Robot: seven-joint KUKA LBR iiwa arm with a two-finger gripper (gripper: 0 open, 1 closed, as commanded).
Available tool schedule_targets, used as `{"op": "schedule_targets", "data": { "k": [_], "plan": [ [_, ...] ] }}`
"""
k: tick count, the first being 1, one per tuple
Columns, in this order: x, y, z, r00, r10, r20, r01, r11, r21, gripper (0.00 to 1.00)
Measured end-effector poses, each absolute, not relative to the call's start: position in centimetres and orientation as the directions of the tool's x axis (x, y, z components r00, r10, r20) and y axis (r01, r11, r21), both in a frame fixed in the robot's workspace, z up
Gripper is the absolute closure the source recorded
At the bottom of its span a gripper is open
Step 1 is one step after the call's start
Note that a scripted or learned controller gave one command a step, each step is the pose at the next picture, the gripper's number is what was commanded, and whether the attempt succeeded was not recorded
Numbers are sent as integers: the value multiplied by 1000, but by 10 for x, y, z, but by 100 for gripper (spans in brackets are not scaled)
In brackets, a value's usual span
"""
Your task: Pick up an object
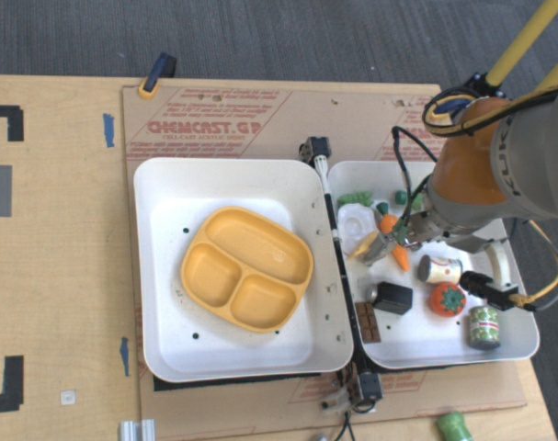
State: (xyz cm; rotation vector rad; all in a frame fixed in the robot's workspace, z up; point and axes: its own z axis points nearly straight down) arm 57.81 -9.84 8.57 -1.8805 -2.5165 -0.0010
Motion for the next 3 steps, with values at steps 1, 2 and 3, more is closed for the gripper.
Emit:
{"op": "schedule_targets", "data": {
  "k": [1, 2, 3],
  "plan": [
    [579, -98, 96, -284, 959, 0, 959, 284, 3, 100],
    [668, -46, 187, -409, 912, -1, 912, 409, 3, 100],
    [667, -46, 185, -409, 912, -1, 912, 409, 0, 0]
  ]
}}
